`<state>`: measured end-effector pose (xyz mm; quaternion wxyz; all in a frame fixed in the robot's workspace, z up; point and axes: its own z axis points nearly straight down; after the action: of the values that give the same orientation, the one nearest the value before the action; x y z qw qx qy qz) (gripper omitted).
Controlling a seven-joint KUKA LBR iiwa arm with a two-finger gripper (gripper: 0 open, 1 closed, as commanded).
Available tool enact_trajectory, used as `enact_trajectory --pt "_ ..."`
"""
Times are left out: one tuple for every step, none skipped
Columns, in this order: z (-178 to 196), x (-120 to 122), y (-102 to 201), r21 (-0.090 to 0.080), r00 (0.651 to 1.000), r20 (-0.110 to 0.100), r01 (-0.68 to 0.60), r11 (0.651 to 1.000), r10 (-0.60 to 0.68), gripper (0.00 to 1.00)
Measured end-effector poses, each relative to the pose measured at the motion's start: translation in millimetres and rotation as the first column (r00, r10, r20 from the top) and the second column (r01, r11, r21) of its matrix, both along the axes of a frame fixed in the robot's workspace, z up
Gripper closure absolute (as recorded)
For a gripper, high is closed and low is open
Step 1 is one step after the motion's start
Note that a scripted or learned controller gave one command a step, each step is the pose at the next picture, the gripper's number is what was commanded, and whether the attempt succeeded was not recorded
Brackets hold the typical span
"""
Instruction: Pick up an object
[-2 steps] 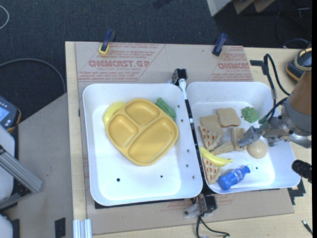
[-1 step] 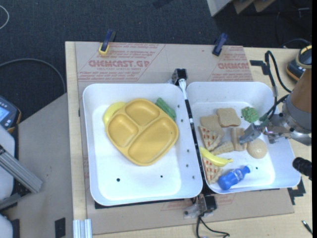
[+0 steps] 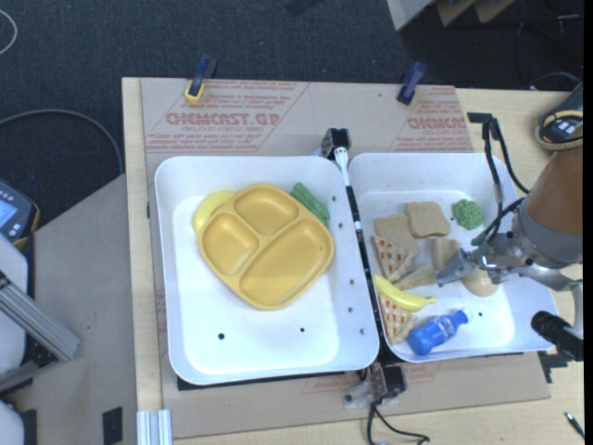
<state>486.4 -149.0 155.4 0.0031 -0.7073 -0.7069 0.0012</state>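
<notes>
My gripper (image 3: 460, 268) hangs low over the right bin (image 3: 519, 176), near its middle, with the arm coming in from the right. It is just right of a tan bread slice (image 3: 427, 218) and a waffle-patterned wedge (image 3: 393, 248). A round tan piece (image 3: 481, 285) lies right beside and partly under the gripper. A yellow banana (image 3: 404, 294) lies to its lower left, and a blue bottle (image 3: 436, 331) rests near the bin's front wall. A green broccoli piece (image 3: 468, 213) sits behind the gripper. Nothing visibly sits in the gripper.
The left bin (image 3: 185, 323) holds a yellow divided plate (image 3: 267, 245), with a green item (image 3: 311, 202) and a yellow item (image 3: 209, 209) poking out from beneath it. A black divider rail (image 3: 355, 239) runs between the bins. Cables (image 3: 496, 165) hang by the arm.
</notes>
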Motion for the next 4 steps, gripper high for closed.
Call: enact_trajectory --pt "-62.7 -5.1 2.9 0.000 1.000 -0.001 0.000 1.000 0.000 0.00" --pt "-71.0 -5.1 3.2 -0.002 1.000 0.004 0.000 1.000 0.000 0.00" --pt "-60.4 -4.9 3.2 -0.002 1.000 0.006 0.001 1.000 -0.001 1.00" --pt "-9.1 5.2 8.8 -0.005 1.000 0.013 -0.003 1.000 0.003 1.00"
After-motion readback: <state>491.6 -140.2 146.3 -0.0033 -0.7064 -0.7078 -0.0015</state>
